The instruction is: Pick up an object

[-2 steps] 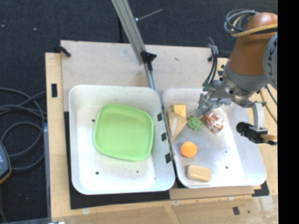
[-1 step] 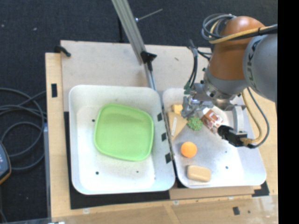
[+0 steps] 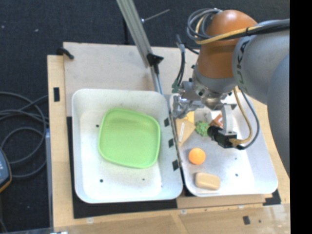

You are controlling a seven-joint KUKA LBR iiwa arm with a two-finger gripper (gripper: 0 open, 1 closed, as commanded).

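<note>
Writing: we read no brand, label or lettering on anything here.
Left bin (image 3: 83, 130): we see one green plate (image 3: 129, 138), a rounded square lying flat at its middle.
Right bin (image 3: 253, 174): we count an orange ball (image 3: 197, 156) near its left wall, a tan block (image 3: 207, 181) just nearer than the ball, a pale yellow wedge (image 3: 184, 129) by the left wall, and a green leafy piece (image 3: 202, 127) to the right of the wedge.
Tan block, axis: its long side runs left to right.
Wedge, axis: it runs far to near.
Gripper (image 3: 195, 106): we see it low over the far left of the right bin, just above the wedge; we cannot tell its grip.
</note>
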